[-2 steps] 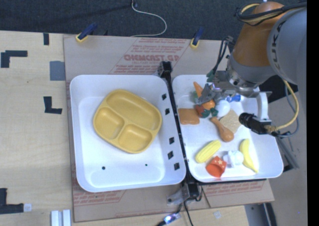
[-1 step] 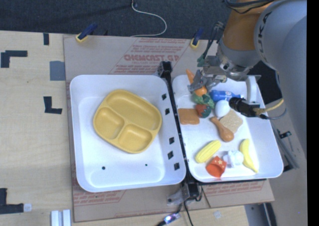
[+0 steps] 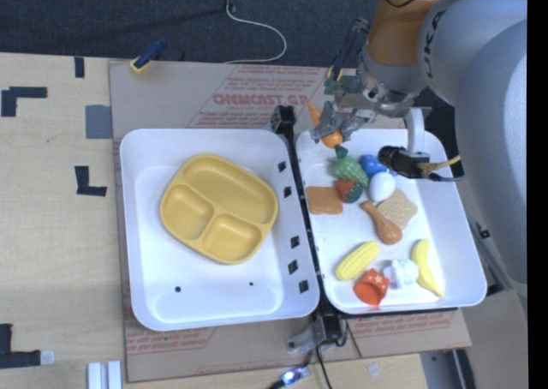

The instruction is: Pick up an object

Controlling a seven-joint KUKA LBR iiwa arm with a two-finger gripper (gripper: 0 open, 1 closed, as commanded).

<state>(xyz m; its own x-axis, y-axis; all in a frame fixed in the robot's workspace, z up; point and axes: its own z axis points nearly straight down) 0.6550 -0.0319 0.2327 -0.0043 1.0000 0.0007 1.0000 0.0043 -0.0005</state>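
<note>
My gripper (image 3: 330,128) hangs over the back left corner of the right bin (image 3: 462,233), just right of the divider between the bins. A small orange toy (image 3: 332,136), carrot-like, sits between its fingers and pokes out above and below them. It looks lifted slightly above the bin floor. Right beneath and in front lie a green toy vegetable (image 3: 348,170), a blue piece (image 3: 372,163) and a white egg (image 3: 382,184).
The right bin also holds a tan slab (image 3: 324,200), a drumstick (image 3: 384,223), bread (image 3: 399,206), corn (image 3: 356,260), a banana (image 3: 425,267) and a red piece (image 3: 371,288). A yellow divided plate (image 3: 218,207) lies in the left bin (image 3: 145,284).
</note>
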